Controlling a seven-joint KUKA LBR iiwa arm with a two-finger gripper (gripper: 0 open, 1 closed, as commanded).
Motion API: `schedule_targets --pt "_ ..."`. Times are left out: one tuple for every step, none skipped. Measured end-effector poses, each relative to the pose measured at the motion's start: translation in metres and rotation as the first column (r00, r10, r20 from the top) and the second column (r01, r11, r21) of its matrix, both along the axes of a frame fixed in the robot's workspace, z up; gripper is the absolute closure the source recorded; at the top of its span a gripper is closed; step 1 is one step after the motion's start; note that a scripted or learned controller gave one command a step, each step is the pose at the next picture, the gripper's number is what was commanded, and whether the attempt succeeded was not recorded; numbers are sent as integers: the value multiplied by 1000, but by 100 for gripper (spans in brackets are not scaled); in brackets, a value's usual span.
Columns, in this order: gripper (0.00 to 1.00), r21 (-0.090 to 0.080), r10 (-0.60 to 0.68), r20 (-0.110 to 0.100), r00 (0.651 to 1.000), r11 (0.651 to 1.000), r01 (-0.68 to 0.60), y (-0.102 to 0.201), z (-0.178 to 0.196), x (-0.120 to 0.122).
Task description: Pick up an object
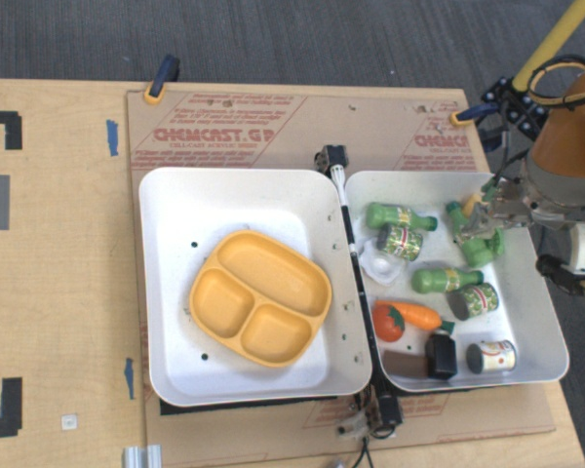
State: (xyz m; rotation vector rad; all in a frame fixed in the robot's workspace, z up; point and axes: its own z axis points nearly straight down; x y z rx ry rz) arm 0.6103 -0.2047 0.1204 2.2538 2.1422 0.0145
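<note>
The arm was seen reaching in from the right, with the pincer lowered over the far right part of the right bin. Whether the pincer was open or closed could not be told, since its tip was lost among the green items beneath it. No object could be said to be held.

The right bin was crowded. A green bottle lay at the far left, with a labelled can just beside it. A green object lay directly under the pincer, touching or nearly touching it. Another green bottle and a second can were placed near the middle. A tomato and a carrot lay together at the near left, and a dark block and a white-topped can were set at the near edge. In the left bin a yellow divided tray was resting on its own. Both bins stood on the tabletop.

The chief risk was judged to be a missed or glancing grasp: the green object was set close to the bin's far wall, so it could be pushed against the wall rather than enclosed. Rounded bottles and cans might be expected to roll or slip out when squeezed off-centre, and neighbours could be knocked aside.
</note>
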Motion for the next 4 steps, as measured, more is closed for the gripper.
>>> schedule_targets --pt "100 18 129 -28 991 992 -129 66 -35 -16" --pt "0 18 128 -29 991 992 -128 65 -35 -16" --pt "0 17 252 -28 967 968 -252 85 -35 -109" --pt "100 13 252 -22 968 968 -251 85 -24 -107"
